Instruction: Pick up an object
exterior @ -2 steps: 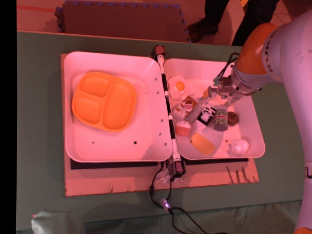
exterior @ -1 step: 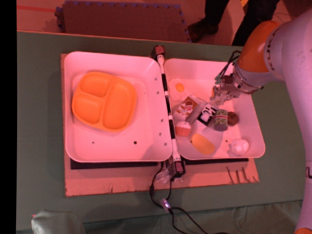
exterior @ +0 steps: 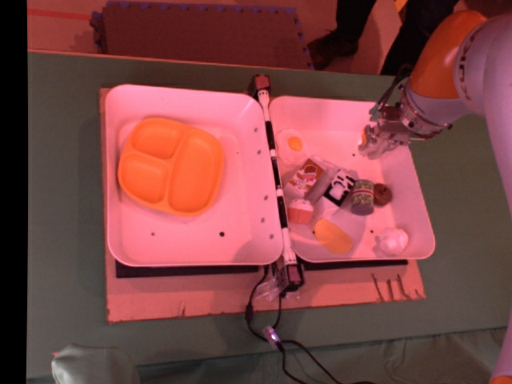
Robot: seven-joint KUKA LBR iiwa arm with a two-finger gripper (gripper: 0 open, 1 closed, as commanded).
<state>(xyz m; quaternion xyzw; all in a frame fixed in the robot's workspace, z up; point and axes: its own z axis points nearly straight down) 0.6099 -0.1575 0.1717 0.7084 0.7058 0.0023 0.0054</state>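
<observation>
Nearest the camera in the right bin (exterior: pixel 422 238) lie a white crumpled item (exterior: pixel 393 240) and an orange-yellow bottle-shaped toy (exterior: pixel 334 235), with a cupcake toy (exterior: pixel 300 210), a small carton (exterior: pixel 306 175) and a fried-egg toy (exterior: pixel 292 143) beyond. The left bin (exterior: pixel 144 246) bears an orange divided plate (exterior: pixel 170 166). Farther back, the gripper (exterior: pixel 376 144) is over the right bin's far right part, a small orange object (exterior: pixel 365 138) at its fingertips; whether they clamp it cannot be told.

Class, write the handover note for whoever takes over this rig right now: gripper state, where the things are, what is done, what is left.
Gripper: over the right bin's far right part, a small orange item at its tip; whether it is gripped is unclear.
Right bin: fried egg, yellow bottle, white lump, more toys clustered mid-bin.
Left bin: orange divided tray.
Done: no confirmed pick.
Left: secure and lift one object.
</observation>
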